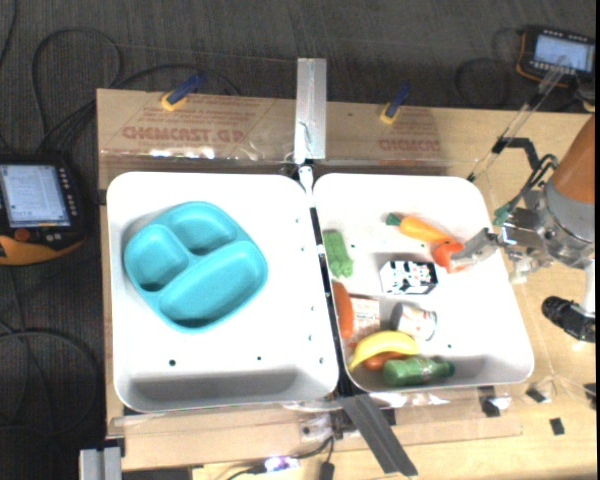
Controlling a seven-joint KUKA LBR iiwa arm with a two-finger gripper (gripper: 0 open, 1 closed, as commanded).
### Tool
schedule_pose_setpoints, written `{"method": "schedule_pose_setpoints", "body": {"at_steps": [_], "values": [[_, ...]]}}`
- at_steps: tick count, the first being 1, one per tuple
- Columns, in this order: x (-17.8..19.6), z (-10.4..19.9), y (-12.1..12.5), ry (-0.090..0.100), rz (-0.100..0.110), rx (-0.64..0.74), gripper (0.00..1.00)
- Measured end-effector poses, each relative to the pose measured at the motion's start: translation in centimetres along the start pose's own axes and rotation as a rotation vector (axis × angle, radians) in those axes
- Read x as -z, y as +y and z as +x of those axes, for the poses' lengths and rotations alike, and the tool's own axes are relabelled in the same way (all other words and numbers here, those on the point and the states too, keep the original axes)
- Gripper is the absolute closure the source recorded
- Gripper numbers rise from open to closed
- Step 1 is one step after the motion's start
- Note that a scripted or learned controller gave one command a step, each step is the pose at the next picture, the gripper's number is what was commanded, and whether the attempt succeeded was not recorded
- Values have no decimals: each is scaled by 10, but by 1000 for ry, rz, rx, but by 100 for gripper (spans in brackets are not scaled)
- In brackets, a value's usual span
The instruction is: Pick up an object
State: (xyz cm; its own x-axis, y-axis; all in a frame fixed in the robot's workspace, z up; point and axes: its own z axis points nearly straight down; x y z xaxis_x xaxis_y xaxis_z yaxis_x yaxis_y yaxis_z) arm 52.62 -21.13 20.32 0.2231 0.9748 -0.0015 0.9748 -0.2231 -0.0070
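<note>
End effector (480, 246) is hanging over the right edge of the right bin (500, 313), tip pointing left; it's small and blurry, so I'm not able to tell whether it's released or clenched. My arm is getting cut off at the right side of the view, orange band (583, 173) only partly showing.

Hard to make out: red-orange piece (447, 256) is sitting right at my tip, maybe touching, and I'm not seeing whether it's being grasped. A small red thing (374, 362) is lying mostly hidden under the banana (382, 345). A pale cup-like item (415, 320) is too blurred to name.

Counting: two white bins. Left bin (140, 368) is carrying one teal divided plate (195, 263) with three compartments. Right bin is carrying nine items: one carrot (421, 228), the red-orange piece, one black-and-white box (408, 276), one green item (337, 253) by the left wall, one long orange-red item (344, 313), the pale item, one banana, the red thing, and one dark green piece (418, 370) at the front.

Two clamps (180, 91) are gripping the board at the back of the worktop.

Red-orange piece is lying just left of my tip, below the carrot and right of the box.
</note>
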Motion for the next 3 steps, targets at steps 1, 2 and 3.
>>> {"method": "schedule_pose_setpoints", "body": {"at_steps": [1, 2, 3], "values": [[-112, 47, 54, -3, -6, 4, 0], [-105, 48, 55, -4, -4, 5, 100], [-94, 94, 112, -5, 6, 197, 100]]}}
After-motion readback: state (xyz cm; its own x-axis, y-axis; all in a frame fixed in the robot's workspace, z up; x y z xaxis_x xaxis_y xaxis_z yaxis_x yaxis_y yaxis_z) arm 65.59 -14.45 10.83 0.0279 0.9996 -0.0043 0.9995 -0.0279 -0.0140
